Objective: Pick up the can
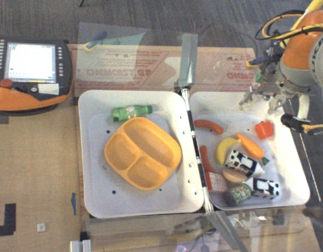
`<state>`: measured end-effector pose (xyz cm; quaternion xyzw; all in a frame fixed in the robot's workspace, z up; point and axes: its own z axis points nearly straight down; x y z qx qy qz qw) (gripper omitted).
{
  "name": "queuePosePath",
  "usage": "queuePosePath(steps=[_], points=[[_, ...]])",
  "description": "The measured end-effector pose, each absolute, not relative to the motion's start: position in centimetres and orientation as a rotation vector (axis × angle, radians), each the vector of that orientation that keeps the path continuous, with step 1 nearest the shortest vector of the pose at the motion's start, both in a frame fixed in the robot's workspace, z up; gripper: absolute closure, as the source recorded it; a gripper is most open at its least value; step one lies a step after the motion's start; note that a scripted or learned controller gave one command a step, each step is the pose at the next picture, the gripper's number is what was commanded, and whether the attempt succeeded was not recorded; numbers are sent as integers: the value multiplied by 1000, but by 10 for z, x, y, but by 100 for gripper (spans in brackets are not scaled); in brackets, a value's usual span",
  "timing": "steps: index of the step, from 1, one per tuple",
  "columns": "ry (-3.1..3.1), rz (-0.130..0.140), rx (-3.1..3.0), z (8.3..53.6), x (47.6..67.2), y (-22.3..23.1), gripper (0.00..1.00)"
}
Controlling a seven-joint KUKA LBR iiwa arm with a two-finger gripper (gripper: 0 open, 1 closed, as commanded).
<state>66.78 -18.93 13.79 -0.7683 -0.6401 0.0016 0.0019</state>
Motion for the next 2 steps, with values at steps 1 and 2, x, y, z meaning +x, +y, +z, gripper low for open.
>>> queuePosePath(steps=[1, 2], points=[[-2009, 5, -2411, 138, 668, -189, 0], [-1661, 3, -2667, 196, 669, -211, 0]])
